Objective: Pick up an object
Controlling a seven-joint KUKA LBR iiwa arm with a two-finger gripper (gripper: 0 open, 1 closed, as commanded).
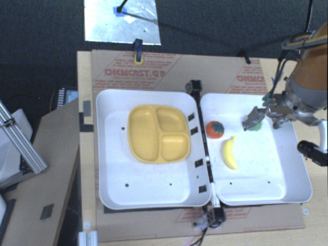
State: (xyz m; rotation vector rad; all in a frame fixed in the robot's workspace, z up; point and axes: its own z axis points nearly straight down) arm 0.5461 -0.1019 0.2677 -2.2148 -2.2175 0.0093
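In the right bin (266,188), a red-orange round fruit (214,129) with a teal patch lies near the left wall. A yellow banana (230,154) lies just below and to the right of it. My gripper (252,121) reaches in from the right and hangs low over the back middle of this bin. A small green object (255,126) shows right at its tip, partly hidden by it. I cannot tell whether the gripper touches or holds the green object. The fruit and the banana lie apart from the gripper, to its left.
The left bin (110,152) holds a yellow divided plate (158,134). A ridge with black clips (200,137) separates the two bins. The arm's orange band (312,70) stands over the right bin's back right corner. A shiny metal sheet (122,14) lies behind the bench.
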